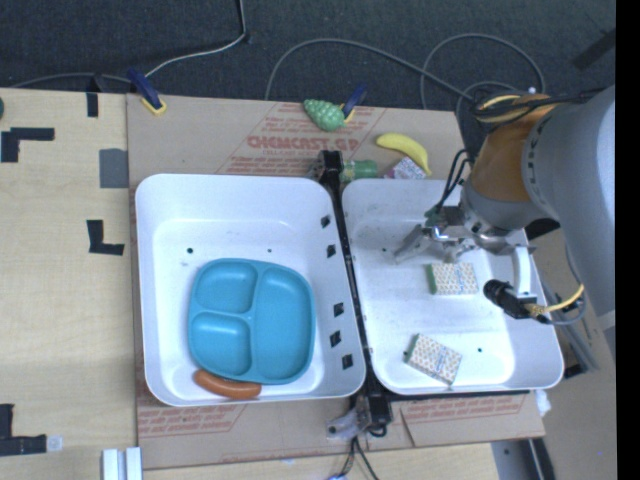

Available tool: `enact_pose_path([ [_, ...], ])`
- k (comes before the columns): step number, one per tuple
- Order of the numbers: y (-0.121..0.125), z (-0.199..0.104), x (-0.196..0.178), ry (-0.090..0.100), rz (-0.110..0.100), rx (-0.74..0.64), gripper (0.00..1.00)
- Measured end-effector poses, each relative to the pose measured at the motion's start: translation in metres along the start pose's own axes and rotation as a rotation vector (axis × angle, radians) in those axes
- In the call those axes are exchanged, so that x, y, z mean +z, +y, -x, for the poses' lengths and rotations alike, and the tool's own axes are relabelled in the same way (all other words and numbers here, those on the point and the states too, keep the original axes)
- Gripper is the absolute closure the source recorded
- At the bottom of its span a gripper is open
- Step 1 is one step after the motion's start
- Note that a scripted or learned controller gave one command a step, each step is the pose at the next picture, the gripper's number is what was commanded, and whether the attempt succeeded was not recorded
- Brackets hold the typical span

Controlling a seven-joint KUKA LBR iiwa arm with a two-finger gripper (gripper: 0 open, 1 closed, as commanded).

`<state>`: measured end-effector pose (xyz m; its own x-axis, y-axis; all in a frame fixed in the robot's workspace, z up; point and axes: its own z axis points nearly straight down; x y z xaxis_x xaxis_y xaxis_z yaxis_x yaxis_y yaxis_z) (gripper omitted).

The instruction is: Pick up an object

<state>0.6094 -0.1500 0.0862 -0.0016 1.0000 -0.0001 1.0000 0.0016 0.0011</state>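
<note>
In the right bin (520, 368), my gripper (422, 247) hangs low over the floor in the back half, open, with nothing between its fingers. One grey finger (405, 250) points left toward the divider. A speckled packet with a green edge (455, 278) lies just right of and below the fingertips, apart from them. A second speckled packet (434, 358) lies near the bin's front. In the left bin (160, 208) sits a blue divided plate (252, 320), with an orange sausage (228, 385) against its front edge.
Behind the bins on the cardboard lie a yellow banana (404, 149), a green toy (325, 114) and a small packet (407, 169). The arm's orange band (500, 158) and grey body cover the right bin's right side. A black divider clamp (330, 163) joins the bins.
</note>
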Motion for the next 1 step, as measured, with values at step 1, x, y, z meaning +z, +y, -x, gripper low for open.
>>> enact_pose_path([
  [1, -0.118, 0.0732, -0.0008, 0.001, 0.0, 0.002, 0.0],
])
